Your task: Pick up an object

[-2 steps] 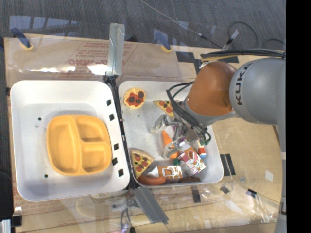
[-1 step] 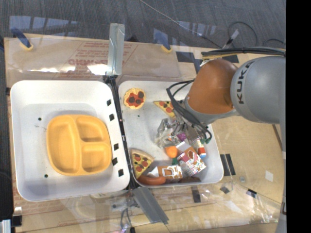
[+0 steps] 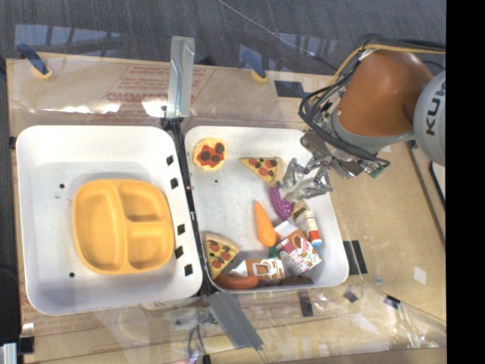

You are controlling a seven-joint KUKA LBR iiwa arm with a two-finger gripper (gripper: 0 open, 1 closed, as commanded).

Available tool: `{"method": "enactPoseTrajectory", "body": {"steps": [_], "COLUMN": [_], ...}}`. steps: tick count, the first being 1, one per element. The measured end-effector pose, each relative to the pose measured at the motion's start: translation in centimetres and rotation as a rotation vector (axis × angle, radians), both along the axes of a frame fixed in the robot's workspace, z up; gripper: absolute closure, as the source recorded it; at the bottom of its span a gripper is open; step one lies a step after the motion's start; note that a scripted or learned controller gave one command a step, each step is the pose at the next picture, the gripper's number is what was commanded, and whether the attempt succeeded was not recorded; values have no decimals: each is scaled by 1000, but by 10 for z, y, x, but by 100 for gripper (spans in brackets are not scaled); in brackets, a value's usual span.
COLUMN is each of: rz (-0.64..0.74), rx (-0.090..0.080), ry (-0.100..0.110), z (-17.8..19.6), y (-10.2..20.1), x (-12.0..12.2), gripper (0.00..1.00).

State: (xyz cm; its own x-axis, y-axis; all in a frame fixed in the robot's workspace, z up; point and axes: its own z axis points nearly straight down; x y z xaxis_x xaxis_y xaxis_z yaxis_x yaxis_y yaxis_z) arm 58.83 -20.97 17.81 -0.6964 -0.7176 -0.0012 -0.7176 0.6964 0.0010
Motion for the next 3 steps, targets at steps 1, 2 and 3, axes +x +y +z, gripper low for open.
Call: {"method": "enactPoseTrajectory", "body": {"steps": [1, 2, 3], "rz": [0, -142, -46], "rx": [2, -6, -2], "ry": [3, -15, -7], "z": [-2, -61, -85], "y": [0, 11, 67], "x": [-1, -46, -67], "gripper": [0, 0, 0]}}
